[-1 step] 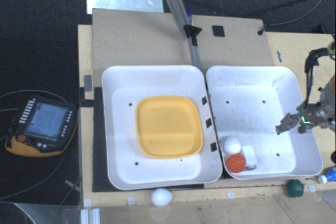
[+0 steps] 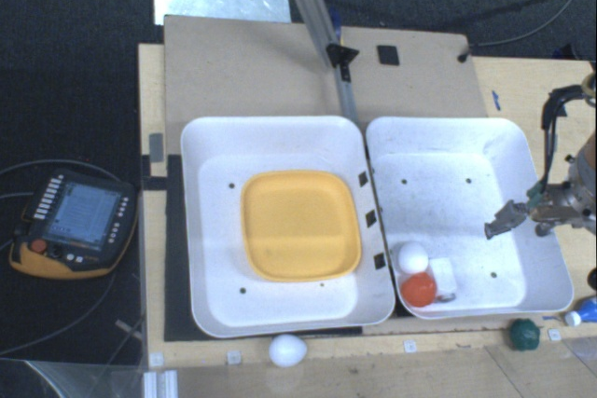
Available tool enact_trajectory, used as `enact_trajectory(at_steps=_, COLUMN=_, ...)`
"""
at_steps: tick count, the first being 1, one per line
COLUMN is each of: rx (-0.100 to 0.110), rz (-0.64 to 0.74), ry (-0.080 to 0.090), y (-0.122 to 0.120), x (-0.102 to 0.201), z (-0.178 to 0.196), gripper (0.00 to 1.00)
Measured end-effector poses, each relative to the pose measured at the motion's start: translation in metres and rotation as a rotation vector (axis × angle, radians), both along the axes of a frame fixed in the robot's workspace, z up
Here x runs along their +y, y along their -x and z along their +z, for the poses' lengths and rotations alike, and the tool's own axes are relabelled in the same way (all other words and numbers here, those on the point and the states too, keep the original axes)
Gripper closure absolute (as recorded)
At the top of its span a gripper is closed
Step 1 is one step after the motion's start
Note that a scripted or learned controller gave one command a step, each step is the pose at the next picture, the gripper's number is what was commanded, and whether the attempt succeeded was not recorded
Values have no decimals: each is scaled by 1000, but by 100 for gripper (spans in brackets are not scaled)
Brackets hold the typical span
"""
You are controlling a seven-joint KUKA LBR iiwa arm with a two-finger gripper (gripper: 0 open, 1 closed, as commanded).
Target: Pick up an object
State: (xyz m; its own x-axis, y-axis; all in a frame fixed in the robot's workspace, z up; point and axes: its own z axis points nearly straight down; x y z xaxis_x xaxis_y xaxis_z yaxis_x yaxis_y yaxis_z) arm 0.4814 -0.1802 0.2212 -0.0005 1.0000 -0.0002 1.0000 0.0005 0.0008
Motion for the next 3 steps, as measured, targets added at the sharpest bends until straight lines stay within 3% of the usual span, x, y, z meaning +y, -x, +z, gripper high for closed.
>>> enact_trajectory(at_steps=1, rx=4, rz=0, ry=-1, y=-6, x=7, z=-55, gripper=0)
enact_trajectory(at_steps=3, rx=2, rz=0, ry=-1, y=-6, x=7, z=-132, gripper=0)
